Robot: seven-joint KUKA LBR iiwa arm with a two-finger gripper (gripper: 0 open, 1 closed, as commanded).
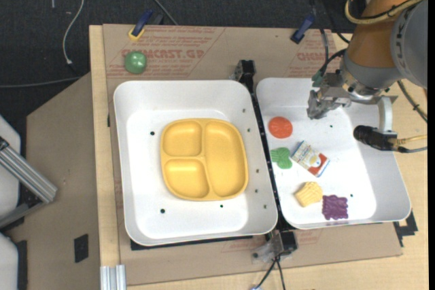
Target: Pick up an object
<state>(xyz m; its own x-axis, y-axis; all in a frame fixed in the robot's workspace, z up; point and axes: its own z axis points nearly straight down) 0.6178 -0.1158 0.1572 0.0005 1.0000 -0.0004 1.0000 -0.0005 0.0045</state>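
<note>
My gripper [318, 109] hangs over the back part of the right bin [380, 204], pointing down, with nothing seen between its fingers. In that bin lie an orange-red round piece [280, 126], a green piece [281, 157], a small red and white packet [310, 159], a yellow waffle-like piece [308, 194] and a purple piece [335, 206]. The orange-red piece sits to the front left of the gripper, a short gap apart.
The left bin [136, 207] holds a yellow divided plate [203, 159]. A green ball [136, 62] rests on the cardboard behind the left bin. Blue clips [141, 25] hold the cardboard at the back edge.
</note>
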